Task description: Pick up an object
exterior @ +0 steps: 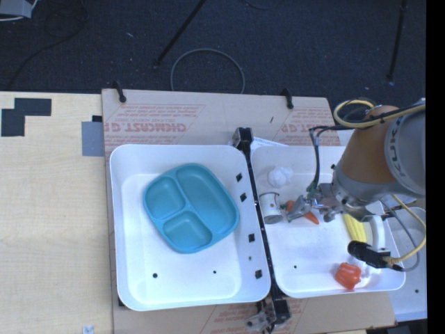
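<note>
The gripper [300,207] is seen low in the right bin [306,284], reached in from the right; whether it is spread or closed cannot be told. A thin orange piece [311,218] lies just beside its tip, probably the target (no grasp is shown). An orange block [348,275] sits nearer the camera and a white lump [279,177] beyond. Well to its left, a blue divided plate [190,207] rests in the left bin [132,284].

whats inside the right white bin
In the right white bin: a small white object, a metal can on its side, an orange carrot-like piece, a yellow object and an orange-red lump. The grey arm covers the bin's far right part.
</note>
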Tool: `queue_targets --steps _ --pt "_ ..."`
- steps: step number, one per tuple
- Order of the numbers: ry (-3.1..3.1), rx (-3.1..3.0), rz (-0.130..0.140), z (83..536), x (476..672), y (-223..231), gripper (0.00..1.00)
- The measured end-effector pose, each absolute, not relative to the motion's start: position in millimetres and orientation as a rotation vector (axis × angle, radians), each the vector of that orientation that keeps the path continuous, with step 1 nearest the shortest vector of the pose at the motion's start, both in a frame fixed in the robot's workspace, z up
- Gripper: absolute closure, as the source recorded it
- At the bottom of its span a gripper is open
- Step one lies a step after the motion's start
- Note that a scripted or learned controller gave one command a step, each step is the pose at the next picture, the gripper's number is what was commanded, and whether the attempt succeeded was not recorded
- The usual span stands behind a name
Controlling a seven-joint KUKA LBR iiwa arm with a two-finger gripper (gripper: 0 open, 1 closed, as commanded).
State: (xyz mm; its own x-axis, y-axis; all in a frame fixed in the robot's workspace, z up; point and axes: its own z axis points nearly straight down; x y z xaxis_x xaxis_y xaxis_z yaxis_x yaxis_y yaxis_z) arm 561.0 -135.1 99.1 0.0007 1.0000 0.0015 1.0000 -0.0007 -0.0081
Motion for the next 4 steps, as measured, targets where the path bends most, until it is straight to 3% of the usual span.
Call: queue_targets --steps 1,2,4 --pt "-2.216 -2.221 0.004 86.7 560.5 -134.0 0.00" --pt "-2.210 -2.227 0.004 97.9 560.4 -135.4 1.00" --pt "-2.222 -2.225 -0.002 216.6 567.0 -151.7 1.00"
